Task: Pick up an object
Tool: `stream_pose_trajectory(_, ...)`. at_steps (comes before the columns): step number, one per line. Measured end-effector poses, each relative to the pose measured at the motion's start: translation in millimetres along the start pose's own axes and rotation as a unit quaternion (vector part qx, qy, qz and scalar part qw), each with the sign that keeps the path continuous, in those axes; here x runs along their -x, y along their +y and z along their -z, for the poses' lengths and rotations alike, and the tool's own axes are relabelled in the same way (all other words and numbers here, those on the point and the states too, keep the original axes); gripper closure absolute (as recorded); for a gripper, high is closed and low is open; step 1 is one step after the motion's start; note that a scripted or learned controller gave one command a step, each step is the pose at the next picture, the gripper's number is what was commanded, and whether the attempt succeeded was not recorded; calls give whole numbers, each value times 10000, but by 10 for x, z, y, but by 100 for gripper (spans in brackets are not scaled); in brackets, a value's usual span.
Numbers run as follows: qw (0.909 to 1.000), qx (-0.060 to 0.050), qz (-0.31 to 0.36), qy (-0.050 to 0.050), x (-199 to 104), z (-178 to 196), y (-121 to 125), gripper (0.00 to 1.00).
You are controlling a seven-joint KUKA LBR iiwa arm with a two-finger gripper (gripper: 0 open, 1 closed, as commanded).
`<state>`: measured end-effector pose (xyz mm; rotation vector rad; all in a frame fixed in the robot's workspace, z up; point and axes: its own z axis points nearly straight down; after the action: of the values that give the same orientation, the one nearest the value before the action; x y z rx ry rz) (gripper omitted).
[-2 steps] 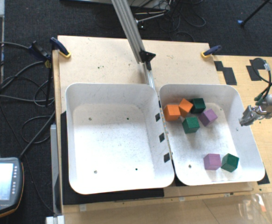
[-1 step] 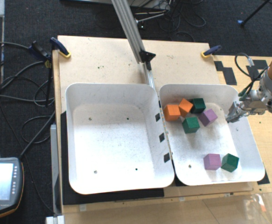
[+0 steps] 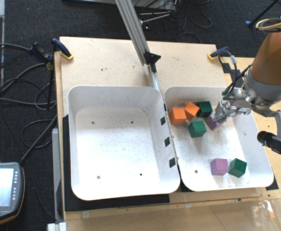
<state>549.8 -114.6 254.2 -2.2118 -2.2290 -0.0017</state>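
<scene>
In the right bin (image 3: 256, 129), a cluster of blocks lies near the back: two orange blocks (image 3: 178, 115) (image 3: 192, 109), a dark green block (image 3: 205, 108) and another green block (image 3: 196, 128). My gripper (image 3: 220, 115) hangs low just right of this cluster. A small purple block (image 3: 211, 124) peeks out right at its lower left tip, partly hidden by it. Near the bin's front lie a larger purple block (image 3: 219, 166) and a green block (image 3: 237, 167), side by side.
The left bin (image 3: 116, 143) sits beside the right one, with a shared raised divider (image 3: 169, 134) between them. A slanted metal rail (image 3: 133, 25) crosses the bench's back. The arm's grey and orange body (image 3: 270, 71) overhangs the right bin's right edge.
</scene>
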Motion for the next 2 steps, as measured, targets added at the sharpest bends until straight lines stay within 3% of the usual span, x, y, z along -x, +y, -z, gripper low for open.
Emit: stream_pose_trajectory(2,10000,-2,-2,-2,-943,-117,119,100)
